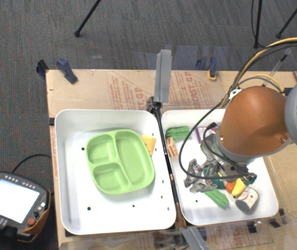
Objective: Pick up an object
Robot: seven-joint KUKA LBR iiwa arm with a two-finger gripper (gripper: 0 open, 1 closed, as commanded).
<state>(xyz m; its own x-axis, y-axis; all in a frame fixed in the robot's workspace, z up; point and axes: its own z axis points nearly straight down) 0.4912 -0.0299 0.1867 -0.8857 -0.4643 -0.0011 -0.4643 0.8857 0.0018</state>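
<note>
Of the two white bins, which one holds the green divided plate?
The left bin holds the green divided plate. The right bin holds small mixed items, and the gripper is over it.

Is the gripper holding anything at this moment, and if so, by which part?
It cannot be told. The gripper is down in the right bin among small items, beside a green piece, but no object is visibly between its fingers.

Items you cannot fully see:
- Right bin (pixel 265 212): much of its floor is covered by the arm's orange band (pixel 252 121).
- Toys under the gripper (pixel 203 177): overlapped, too small to identify.
- Yellow piece (pixel 148 143): partly under the green divided plate (pixel 121 160).
- Handheld screen (pixel 14 206): cut off at your lower left edge.
</note>
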